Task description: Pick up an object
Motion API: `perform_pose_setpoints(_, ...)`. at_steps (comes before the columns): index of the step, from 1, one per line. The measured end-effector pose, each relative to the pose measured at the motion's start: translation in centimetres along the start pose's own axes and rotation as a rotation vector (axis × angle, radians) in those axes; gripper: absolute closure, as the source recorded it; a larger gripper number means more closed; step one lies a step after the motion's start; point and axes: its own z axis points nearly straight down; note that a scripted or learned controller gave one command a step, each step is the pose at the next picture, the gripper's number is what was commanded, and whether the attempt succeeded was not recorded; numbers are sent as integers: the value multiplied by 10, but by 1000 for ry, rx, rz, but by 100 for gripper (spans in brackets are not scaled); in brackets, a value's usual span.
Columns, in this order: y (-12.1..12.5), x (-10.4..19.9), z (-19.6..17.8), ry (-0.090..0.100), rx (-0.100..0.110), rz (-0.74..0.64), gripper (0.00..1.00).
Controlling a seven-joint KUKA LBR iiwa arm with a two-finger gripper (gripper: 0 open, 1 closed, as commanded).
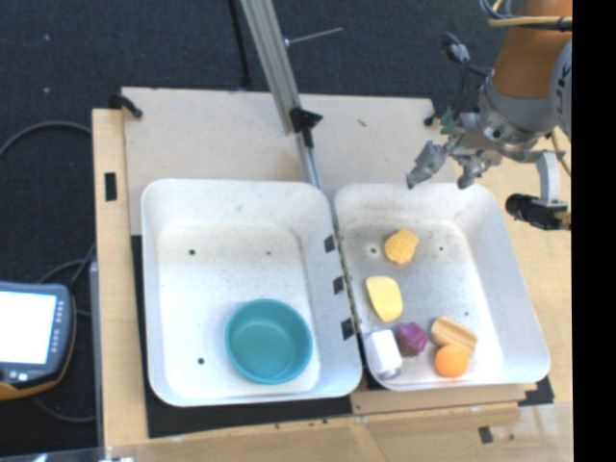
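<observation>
In the right bin (500, 229) lie several small objects: a yellow bumpy piece (401, 246), a pale yellow block (385, 298), a white cylinder (386, 351), a purple piece (413, 338), a tan block (453, 332) and an orange ball (451, 361). The left bin (173, 210) holds a teal bowl (269, 341). My gripper (445, 171) hangs above the right bin's far rim, open, with nothing between its fingers. It is well clear of the objects below.
A slanted metal pole (277, 61) rises from the bench behind the bins' shared edge. A tablet-like screen (29, 330) sits off the bench at the left. Black clips (339, 284) mark the divider between the bins.
</observation>
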Motion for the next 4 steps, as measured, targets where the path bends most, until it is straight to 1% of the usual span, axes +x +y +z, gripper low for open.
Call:
perform_pose_setpoints(1, 0, 0, 0, -1, 0, 0, 0)
perform_pose_setpoints(2, 4, 0, 62, -1, 5, 2, 0)
perform_pose_setpoints(3, -1, 0, 125, -1, 6, 3, 0)
perform_pose_setpoints(4, -2, -1, 165, -2, 4, 5, 0)
